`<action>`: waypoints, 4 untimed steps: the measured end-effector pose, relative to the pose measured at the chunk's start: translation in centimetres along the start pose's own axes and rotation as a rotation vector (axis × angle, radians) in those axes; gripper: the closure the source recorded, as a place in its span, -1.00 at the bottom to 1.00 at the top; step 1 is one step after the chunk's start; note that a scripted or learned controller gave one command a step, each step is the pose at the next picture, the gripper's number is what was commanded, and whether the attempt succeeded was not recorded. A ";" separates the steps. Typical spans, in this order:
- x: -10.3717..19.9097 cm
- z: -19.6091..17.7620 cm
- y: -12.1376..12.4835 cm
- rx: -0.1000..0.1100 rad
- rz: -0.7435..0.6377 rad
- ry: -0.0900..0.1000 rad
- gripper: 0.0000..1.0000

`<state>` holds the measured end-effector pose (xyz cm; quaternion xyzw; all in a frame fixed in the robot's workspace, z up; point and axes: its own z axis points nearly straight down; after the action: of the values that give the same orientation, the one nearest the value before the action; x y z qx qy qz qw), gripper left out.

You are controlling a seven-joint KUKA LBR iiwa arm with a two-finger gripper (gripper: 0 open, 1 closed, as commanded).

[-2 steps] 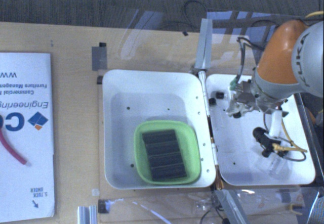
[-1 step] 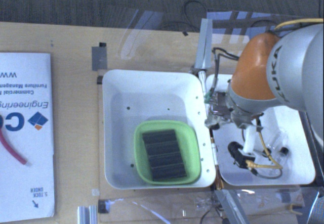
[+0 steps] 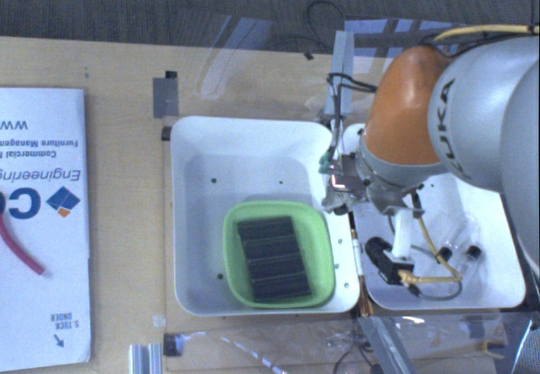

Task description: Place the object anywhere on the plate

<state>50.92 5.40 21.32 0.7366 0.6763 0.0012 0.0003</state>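
- A white printed paper sheet with blue lettering (image 3: 46, 220) is seen lying flat on the pale wooden bench (image 3: 126, 60) at the far left; a red cable (image 3: 21, 252) is laid across its left part.
- A small grey metal block (image 3: 166, 95) is fixed to the bench just beyond the far left corner of the left shallow white bin (image 3: 194, 195).
- A green square plastic plate with rounded corners (image 3: 319, 237) is set in the near right part of the left bin, close to the bin's right wall.
- The task's thing — a dark grey ridged rectangular block (image 3: 272, 258) — is found lying flat on the green plate, inside its rim and roughly at its middle.
- The grey arm with its orange band (image 3: 409, 115) is extended from the right over the right shallow white bin (image 3: 498, 279), its wrist above that bin's left part.
- The gripper (image 3: 380, 199) is held beneath the orange band, near the wall between the two bins and apart from the block — whether it is open or closed cannot be told, as it is hidden by the wrist.
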 end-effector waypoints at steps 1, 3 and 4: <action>4.5 3.0 -2.6 0.002 -0.180 0.000 1.00; -0.7 0.2 -1.4 -0.001 -0.159 0.000 -1.00; -5.7 1.9 1.6 0.000 -0.216 -0.001 -1.00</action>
<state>52.05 -0.46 19.43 0.6595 0.7517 0.0006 0.0008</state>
